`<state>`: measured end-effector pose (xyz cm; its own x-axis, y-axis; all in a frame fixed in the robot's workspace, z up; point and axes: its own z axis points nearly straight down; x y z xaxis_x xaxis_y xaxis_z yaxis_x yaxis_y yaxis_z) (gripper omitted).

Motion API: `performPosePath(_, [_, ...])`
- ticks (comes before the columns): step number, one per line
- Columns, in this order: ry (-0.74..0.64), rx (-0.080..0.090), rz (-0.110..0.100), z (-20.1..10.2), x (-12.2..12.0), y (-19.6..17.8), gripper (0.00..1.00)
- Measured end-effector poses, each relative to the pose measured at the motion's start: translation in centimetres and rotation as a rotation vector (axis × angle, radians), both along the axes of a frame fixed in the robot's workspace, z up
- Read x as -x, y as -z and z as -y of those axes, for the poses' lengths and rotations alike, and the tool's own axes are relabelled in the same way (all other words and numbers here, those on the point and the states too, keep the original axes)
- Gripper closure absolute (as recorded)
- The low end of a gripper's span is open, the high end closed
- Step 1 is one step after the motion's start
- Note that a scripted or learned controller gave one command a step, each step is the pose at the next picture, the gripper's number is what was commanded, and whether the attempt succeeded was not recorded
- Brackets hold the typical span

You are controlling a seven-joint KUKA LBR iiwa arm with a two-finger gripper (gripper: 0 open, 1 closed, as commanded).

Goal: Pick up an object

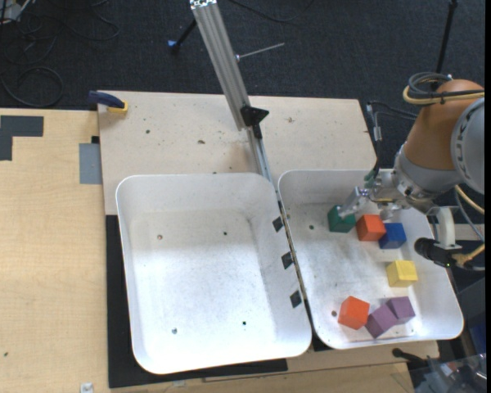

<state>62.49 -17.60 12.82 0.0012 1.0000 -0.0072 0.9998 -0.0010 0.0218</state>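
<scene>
My gripper point(367, 196) hangs low over the back of the right bin point(311, 188), reaching in from the right under the orange wrist band. Just below and left of it lies a green block point(340, 219). A red-orange block point(370, 228) and a blue block point(393, 235) sit side by side right under the gripper's tip. Further forward lie a yellow block point(402, 272), an orange block point(353, 312) and two purple blocks point(382, 320) point(402, 307). No block is seen lifted off the bin floor.
The left bin point(147, 191) sits beside the right one, with black clips point(286, 259) along the shared rim. A slanted aluminium post point(225, 56) rises behind the bins. A blue-and-yellow clamp point(108, 101) rests at the bench's back left corner.
</scene>
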Motion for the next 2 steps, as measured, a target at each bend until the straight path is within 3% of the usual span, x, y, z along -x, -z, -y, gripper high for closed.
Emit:
performPosePath(1, [0.002, 0.000, 0.001, 0.1, 0.0, -1.0, 1.00])
performPosePath(2, [-0.003, -0.007, -0.019, -0.8, 0.0, -6.7, 1.00])
